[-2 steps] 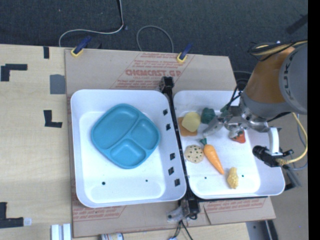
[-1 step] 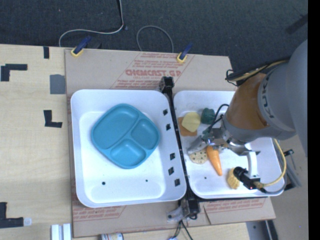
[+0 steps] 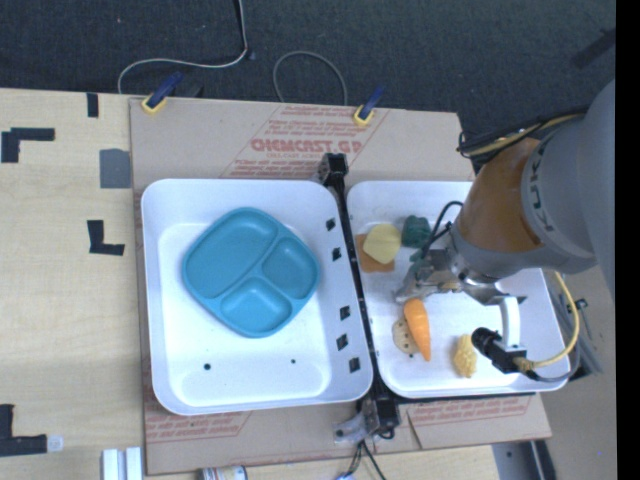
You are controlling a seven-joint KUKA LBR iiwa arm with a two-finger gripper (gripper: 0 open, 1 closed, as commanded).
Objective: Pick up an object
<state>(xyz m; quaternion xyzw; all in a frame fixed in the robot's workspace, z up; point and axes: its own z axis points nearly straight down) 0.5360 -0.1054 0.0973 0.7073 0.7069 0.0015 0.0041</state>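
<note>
The gripper (image 3: 418, 280) sits low in the right bin (image 3: 520, 380), in the right middle of the frame, under the grey arm with its orange band (image 3: 500, 213). Whether its fingers are apart or together cannot be told: the metal parts at the tip blur into each other and the wrist covers much of them. Nothing can be seen between them. The tip hangs just above the top end of the carrot (image 3: 418, 330), very close to it; contact cannot be made out.

The carrot lies in the lower middle of the right bin with its long axis nearly up and down the frame, thick end toward the gripper, narrow end toward the bottom edge. A small pale speckled piece (image 3: 403, 340) touches its left side. To the lower right of the carrot lies a yellow lumpy item (image 3: 464, 357), apart from it. Up and left of the gripper is a pale yellow round item on a brown one (image 3: 380, 245), and beside that a dark green item (image 3: 415, 232).

The left bin (image 3: 170, 368) holds a blue divided plate (image 3: 250, 270), turned cornerwise.

The brown board (image 3: 200, 153) under both bins carries red printing along the top; it is too blurred to read surely.
</note>
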